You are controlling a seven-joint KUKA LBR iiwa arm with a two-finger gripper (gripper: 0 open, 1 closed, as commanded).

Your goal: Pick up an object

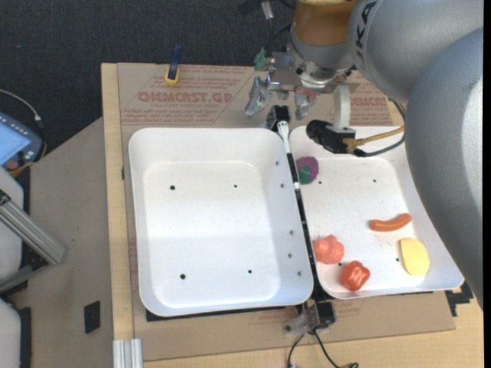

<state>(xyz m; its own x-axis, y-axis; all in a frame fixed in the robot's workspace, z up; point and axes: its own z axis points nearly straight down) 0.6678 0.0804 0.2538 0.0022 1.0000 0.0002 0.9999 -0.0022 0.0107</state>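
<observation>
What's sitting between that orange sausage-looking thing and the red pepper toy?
Nothing. In the camera view, bare white bin floor separates the orange sausage from the red pepper.

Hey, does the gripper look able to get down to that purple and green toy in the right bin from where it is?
Probably yes. The gripper sits over the bins' far edge, and the purple and green toy lies just beyond, uncovered, near the right white bin's inner wall. That wall's closeness might crowd one finger.

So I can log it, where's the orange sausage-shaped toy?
The orange sausage-shaped toy lies in the right bin, near its right side, just above the yellow piece.
</observation>
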